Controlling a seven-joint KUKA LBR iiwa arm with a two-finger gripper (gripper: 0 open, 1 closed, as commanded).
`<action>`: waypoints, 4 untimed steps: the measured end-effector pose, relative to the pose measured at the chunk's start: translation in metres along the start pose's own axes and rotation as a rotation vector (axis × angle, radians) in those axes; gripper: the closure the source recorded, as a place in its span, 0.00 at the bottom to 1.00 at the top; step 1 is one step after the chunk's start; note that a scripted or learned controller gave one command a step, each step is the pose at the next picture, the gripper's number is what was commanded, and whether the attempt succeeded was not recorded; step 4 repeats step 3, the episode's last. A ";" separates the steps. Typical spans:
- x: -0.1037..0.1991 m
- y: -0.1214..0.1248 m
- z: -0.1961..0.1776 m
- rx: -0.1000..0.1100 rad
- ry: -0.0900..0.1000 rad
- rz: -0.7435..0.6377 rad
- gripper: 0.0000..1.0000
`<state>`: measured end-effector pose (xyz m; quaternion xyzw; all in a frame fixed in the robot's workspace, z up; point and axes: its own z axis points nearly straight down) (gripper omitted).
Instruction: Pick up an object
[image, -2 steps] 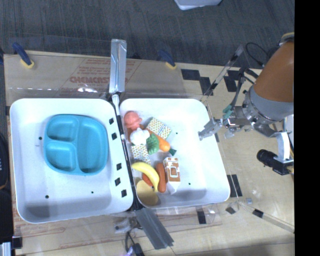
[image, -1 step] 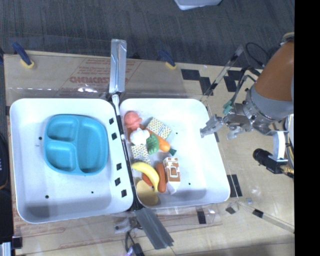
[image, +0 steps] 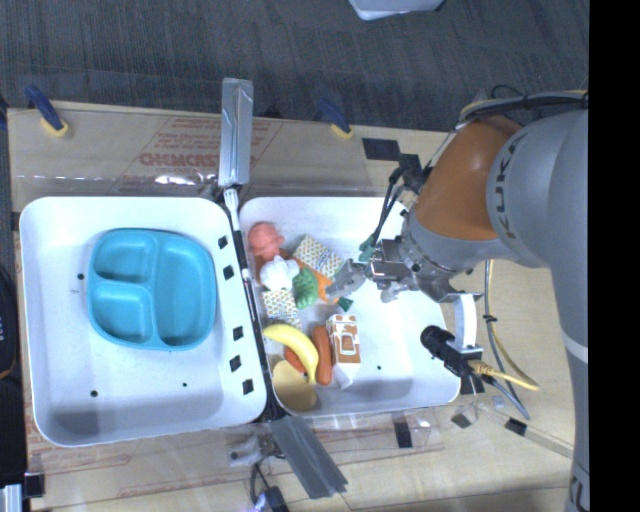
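The right bin holds a pile of toy food along its left side. In it are a pink piece, a white piece, a green broccoli, a patterned packet, a banana, an orange carrot, a small white-and-orange box and a yellow cup. My gripper reaches in from the right. It sits low over the bin, just right of the broccoli and above the small box. I see nothing lifted clear of the pile.
The left bin holds a blue divided plate. A metal divider runs between the bins. The grey arm and its orange band hang over the right bin's right half. Cables trail at the right rim.
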<state>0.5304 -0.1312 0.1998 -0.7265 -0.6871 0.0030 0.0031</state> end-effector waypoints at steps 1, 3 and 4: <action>-0.017 -0.024 0.108 -0.003 0.001 0.129 0.00; 0.009 0.027 -0.005 -0.003 0.001 0.159 1.00; 0.009 0.027 -0.005 -0.003 0.001 0.159 1.00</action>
